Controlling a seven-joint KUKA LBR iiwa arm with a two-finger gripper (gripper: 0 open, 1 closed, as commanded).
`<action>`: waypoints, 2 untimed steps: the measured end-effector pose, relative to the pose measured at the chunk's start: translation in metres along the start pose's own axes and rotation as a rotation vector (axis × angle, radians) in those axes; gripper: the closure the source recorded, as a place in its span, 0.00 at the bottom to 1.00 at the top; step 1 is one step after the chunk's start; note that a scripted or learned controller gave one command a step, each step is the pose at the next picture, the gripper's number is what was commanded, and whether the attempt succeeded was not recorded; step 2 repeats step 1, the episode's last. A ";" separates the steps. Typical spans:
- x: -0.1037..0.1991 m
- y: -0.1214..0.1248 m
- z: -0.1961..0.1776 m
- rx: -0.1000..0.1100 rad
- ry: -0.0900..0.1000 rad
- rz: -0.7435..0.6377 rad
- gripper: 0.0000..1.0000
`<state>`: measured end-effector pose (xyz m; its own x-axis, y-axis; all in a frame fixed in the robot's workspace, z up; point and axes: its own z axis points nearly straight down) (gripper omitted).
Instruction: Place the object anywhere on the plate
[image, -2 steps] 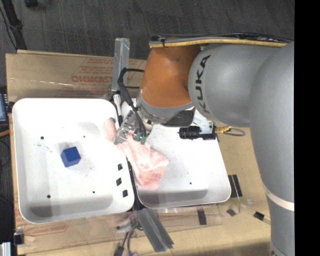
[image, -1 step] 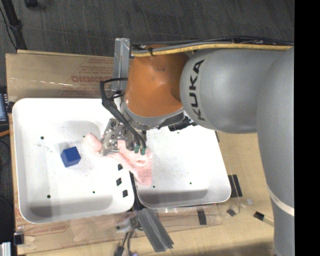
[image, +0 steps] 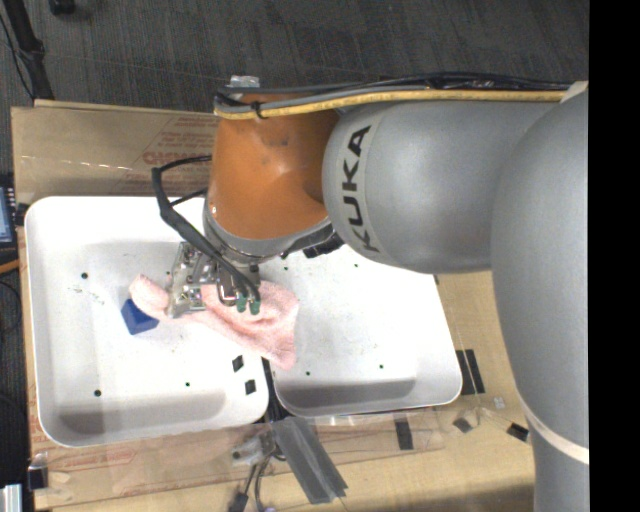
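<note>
The gripper (image: 212, 288) hangs low over the left bin (image: 60, 300), its tips down at a pink cloth (image: 262, 322); how far they are parted cannot be told. A small blue block (image: 138, 318) lies just left, touching the cloth, which drapes rightward over the bins' shared edge.

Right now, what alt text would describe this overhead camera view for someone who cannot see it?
A grey and orange robot arm's gripper hangs over a pink cloth draped across two white bins; a small blue object lies beside the cloth in the left bin.
</note>
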<state>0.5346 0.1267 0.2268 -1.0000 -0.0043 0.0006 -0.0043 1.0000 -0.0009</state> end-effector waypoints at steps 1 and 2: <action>0.000 0.000 0.000 0.000 0.000 0.000 0.00; 0.000 0.000 0.000 0.000 0.000 0.000 0.00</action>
